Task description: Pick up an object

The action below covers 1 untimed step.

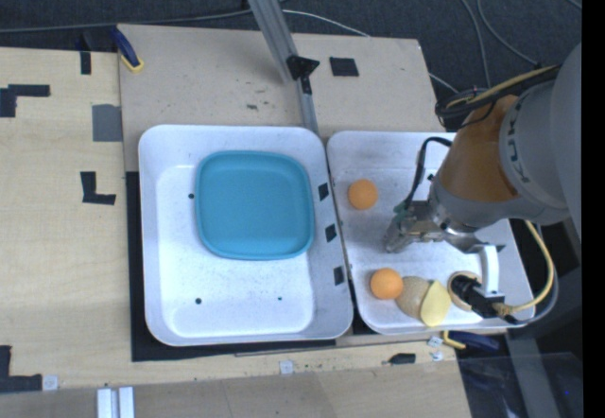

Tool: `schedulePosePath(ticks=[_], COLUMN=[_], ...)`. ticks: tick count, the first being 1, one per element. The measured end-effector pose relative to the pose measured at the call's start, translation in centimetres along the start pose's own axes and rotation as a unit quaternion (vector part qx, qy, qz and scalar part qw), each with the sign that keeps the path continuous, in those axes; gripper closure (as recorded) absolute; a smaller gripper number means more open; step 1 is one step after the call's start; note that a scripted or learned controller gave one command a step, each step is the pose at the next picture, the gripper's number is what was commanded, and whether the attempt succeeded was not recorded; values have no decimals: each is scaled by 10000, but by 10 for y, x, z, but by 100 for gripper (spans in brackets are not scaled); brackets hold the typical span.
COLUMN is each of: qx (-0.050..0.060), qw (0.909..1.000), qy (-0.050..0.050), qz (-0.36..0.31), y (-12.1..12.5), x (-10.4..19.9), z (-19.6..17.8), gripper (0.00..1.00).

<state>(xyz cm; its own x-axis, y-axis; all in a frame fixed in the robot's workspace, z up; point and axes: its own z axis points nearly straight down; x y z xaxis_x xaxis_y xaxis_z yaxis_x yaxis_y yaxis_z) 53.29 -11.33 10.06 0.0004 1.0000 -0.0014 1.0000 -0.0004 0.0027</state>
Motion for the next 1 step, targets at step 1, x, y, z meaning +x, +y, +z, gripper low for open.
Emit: schedulePosePath(ticks=[1], qx=[-9], qw=[10000], qy=[4], qz=[-3], y=[-1], x=[-5], z=[-61], gripper=[100])
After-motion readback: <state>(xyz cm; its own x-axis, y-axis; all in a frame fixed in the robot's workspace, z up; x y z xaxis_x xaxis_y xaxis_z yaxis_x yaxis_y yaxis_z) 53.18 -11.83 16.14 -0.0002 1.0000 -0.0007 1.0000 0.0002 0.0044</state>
